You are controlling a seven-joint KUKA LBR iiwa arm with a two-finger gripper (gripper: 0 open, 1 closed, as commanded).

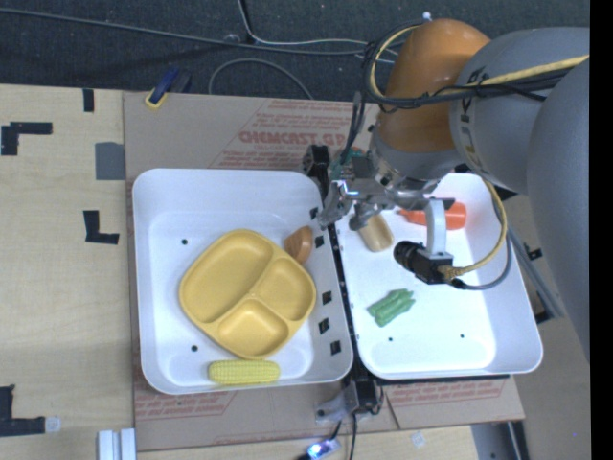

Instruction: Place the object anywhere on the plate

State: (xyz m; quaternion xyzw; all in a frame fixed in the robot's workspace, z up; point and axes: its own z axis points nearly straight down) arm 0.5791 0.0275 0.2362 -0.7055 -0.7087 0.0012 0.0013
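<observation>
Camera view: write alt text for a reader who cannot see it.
A grey arm's gripper hangs over the seam between two white bins. The left bin holds a yellow divided plate, a corn cob and a brown item; the right bin holds a green vegetable.

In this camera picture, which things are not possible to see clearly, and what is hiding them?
- Gripper, camera view: the wrist above covers it, so whether it is open is unreadable.
- Orange object: its left part is hidden behind the wrist and a grey bracket.
- Tan object: its upper end sits under the gripper; contact is unclear.
- Brown object beside the yellow plate: too small to identify.
</observation>
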